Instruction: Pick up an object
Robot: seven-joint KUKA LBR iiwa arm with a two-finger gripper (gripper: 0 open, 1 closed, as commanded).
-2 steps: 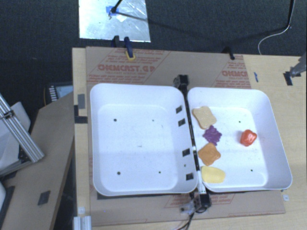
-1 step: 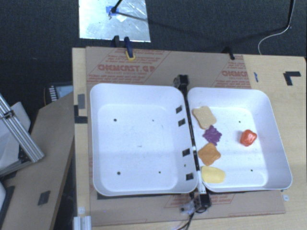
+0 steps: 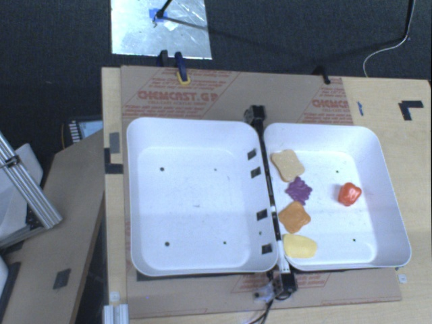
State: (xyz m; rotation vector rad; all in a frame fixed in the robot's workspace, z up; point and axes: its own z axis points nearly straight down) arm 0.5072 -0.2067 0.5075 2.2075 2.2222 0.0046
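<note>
Five small pieces in right bin (image 3: pixel 386 164). Four strung down its 9 o'clock wall: tan piece (image 3: pixel 287 164) farthest up, purple piece (image 3: pixel 298 190) just at 5 o'clock of it, orange piece (image 3: pixel 294 216) close at 6 o'clock of the purple, yellow piece (image 3: pixel 300 246) down in the 7 o'clock corner. Red piece (image 3: pixel 349 194) alone, well apart at 3 o'clock of the purple one. All lying flat on the white floor. Left bin (image 3: pixel 135 181) at 9 o'clock, edge to edge with the right, black clips (image 3: pixel 255 173) along the shared seam. Cardboard (image 3: pixel 202 93) under both bins. Blue clamp (image 3: pixel 181 69) at its 12 o'clock edge, foil square (image 3: pixel 158 19) beyond that on dark floor.
</note>
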